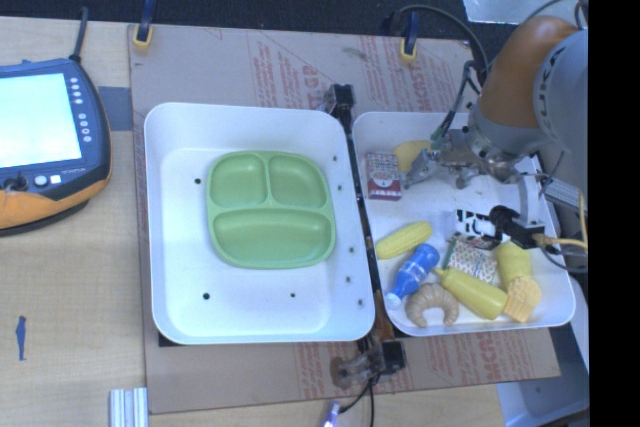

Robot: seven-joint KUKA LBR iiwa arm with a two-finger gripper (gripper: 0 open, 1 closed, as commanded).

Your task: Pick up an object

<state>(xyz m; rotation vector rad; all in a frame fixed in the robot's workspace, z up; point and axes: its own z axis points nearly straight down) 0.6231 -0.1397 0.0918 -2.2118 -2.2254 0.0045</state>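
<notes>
Poised low over the far end of the right bin (pixel 560 315): the gripper (pixel 428 165), reaching in under the grey arm (pixel 530 85) with its orange band. Impossible to tell from this slant whether spread wide or closed, and nothing seen held.

Touching or nearly touching the tip, on its far side: a small yellow piece (pixel 409 153), half hidden and of uncertain shape. Just ahead of the tip, toward the bin's inner wall: a red-and-white carton (pixel 383 177), lying flat. Below the hand, nearer the camera: a corn cob (pixel 403 239), a blue bottle (pixel 413 272), a croissant (pixel 433 305), a yellow squeeze bottle (pixel 473 293) and a patterned packet (pixel 472 262), all crowded together. Well off beyond the carton, in the left bin (pixel 170 315): a green divided plate (pixel 270 209).

Likeliest target, judging by reach alone: the yellow piece or the carton. Probably toy food (light, hollow plastic, by the look), so little weight to fear but smooth, curved skin prone to squirting out of a pinch. Best taken across the narrow middle, squarely. Carton likely stiffer and flat-sided, kinder to a grip across its short width, though close to the wall and awkward to straddle there.
</notes>
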